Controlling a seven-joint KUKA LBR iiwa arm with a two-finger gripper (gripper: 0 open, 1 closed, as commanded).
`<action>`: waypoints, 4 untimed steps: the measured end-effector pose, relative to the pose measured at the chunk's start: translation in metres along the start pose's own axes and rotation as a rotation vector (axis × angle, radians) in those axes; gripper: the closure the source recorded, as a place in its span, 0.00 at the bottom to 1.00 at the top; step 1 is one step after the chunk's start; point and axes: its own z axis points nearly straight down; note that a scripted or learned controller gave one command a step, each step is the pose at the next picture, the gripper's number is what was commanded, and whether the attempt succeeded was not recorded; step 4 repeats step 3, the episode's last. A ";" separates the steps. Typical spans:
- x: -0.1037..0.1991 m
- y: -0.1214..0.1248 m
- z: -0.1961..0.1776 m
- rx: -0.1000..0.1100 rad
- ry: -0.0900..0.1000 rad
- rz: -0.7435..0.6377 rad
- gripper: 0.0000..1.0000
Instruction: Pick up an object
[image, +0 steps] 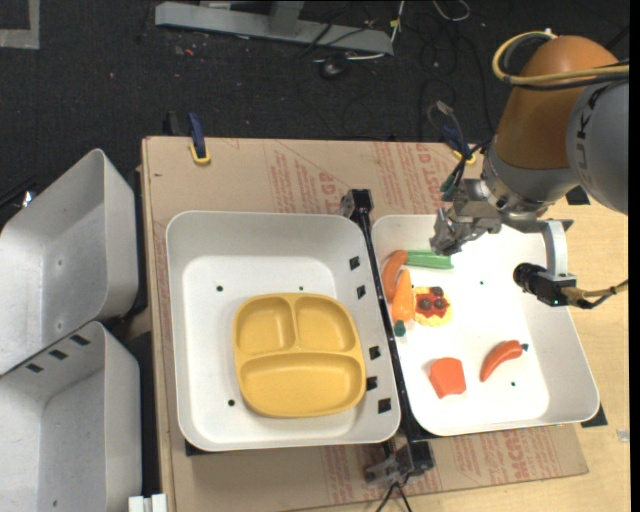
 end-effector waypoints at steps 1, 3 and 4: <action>0.049 -0.012 0.008 0.003 0.000 0.001 1.00; 0.145 -0.026 0.018 0.001 0.000 0.000 1.00; 0.145 -0.026 0.018 0.001 0.000 0.000 1.00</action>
